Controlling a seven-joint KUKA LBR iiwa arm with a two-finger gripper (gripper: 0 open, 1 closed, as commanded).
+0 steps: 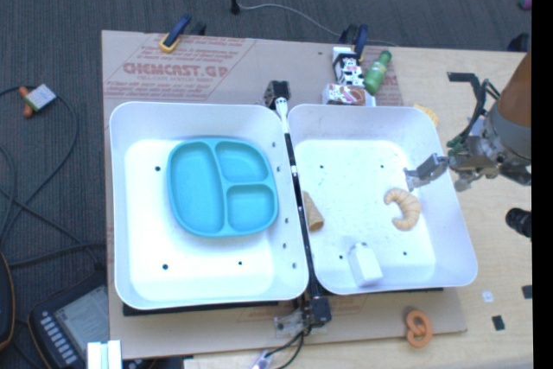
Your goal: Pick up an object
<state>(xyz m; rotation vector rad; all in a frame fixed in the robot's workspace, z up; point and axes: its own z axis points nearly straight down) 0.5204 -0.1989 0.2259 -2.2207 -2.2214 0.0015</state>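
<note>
Grey arm (510, 134) low over right bin's (449, 186) rim, end effector (432, 170) state unclear, near croissant (404, 207).

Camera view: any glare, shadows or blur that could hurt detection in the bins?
Camera view: even light, soft shadows only; the two white bins look bright, near washed out, so the white block has little contrast; croissant reads clearly; gripper slightly soft.

Upper middle of the frame: green bottle (377, 72) beside a small printed box (348, 82). Lower right, on the counter (173, 65): orange ring (418, 327). Far left, on dark carpet (52, 13): small orange-and-grey block (38, 98).
</note>
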